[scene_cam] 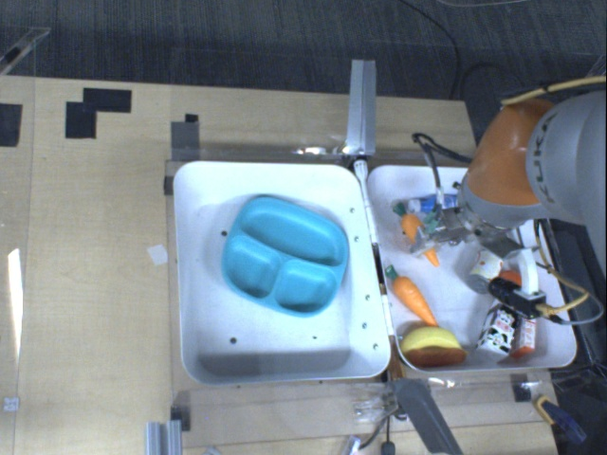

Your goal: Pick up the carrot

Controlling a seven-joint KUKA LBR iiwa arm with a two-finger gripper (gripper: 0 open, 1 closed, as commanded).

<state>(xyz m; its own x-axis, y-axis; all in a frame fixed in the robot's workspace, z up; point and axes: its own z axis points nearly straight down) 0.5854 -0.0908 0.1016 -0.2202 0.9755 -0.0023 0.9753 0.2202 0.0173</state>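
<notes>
Orange tapered carrot (413, 297) in right bin (560, 354), gripper (438, 227) nearby, open/shut unclear.

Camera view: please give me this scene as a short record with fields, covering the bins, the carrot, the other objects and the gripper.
left bin: shallow white bin, holding a blue plastic divided tray
right bin: shallow white bin, holding toy food and small items
carrot: orange toy carrot with green top, lying near the right bin's left wall, free of the gripper
near the carrot: yellow-and-red toy apple at the front edge
gripper: gripper low over the right bin's rear part, behind the carrot
arm: grey arm with orange band, coming in from the right
</notes>
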